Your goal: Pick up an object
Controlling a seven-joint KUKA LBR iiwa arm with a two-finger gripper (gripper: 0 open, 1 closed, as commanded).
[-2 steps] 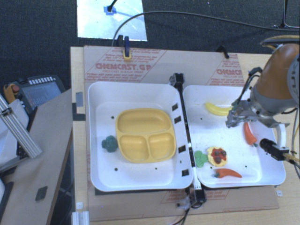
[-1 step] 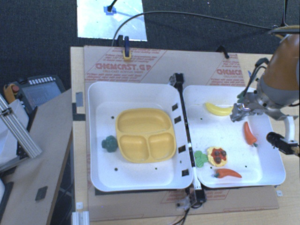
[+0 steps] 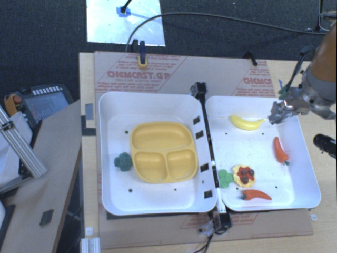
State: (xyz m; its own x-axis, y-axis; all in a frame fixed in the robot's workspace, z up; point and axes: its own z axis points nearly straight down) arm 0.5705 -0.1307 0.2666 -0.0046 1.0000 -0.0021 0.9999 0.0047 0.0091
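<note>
Nothing was picked yet, as far as I could judge: the gripper point(image 3: 280, 111) hung over the right bin point(image 3: 305, 157), just beside the banana point(image 3: 246, 122), with nothing visibly between its tips; whether it was released or clenched I couldn't tell. The board point(image 3: 179, 70) under the bins read "CHEMCAST GP".

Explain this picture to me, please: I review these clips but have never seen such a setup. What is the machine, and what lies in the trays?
One camera looks down at a slant on two white bins. The robot arm reaches in from the right, its gripper over the right bin, near a toy banana. That bin also holds two red peppers, a small pizza and a green piece. The left bin holds a yellow divided plate and a broccoli. Nothing visibly held.
</note>
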